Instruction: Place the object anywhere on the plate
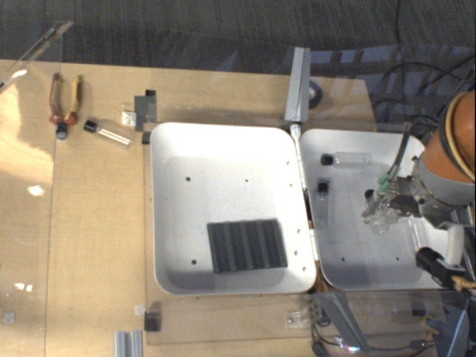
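The plate [247,245] is a dark ribbed rectangle lying in the front part of the left bin [171,199]. In the right bin [349,270], a clear tube with a black cap [344,158] lies near the back wall. A second small clear piece with a black cap [323,190] lies near the bin's left wall. My gripper [378,213] is low over the middle of the right bin, right of both pieces. Something clear and glinting sits at its tip, too faint to identify. The plate is well to the gripper's left, across the divider.
The grey arm with its orange band [455,151] and cables cover the right bin's right side. A metal post [298,84] stands behind the bins' shared wall. Pliers [65,103], a small vial [108,131] and a black bracket [146,110] lie on the wooden bench at left.
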### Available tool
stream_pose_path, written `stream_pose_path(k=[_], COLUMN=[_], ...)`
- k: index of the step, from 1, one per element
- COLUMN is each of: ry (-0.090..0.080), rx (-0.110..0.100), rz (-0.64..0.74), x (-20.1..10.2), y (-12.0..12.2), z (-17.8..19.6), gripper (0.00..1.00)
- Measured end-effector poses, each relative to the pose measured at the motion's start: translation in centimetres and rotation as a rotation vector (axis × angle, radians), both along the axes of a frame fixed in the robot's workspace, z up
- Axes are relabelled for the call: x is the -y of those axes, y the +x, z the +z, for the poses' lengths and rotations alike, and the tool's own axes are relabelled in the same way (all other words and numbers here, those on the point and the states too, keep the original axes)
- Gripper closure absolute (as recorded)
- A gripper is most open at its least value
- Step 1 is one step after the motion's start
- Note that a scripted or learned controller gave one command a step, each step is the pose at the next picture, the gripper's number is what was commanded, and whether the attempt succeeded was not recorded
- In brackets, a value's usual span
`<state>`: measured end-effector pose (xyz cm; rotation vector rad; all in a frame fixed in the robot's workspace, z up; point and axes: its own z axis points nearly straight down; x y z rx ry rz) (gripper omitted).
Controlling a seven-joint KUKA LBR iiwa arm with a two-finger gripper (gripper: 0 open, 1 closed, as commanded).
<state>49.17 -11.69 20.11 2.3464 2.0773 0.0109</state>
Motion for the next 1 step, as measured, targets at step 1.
stream_pose_path(k=[1], ry=[0.0], rx=[-0.007], rz=[0.216], x=[-6.55], y=[5.95], z=[-1.17], gripper=[1.0])
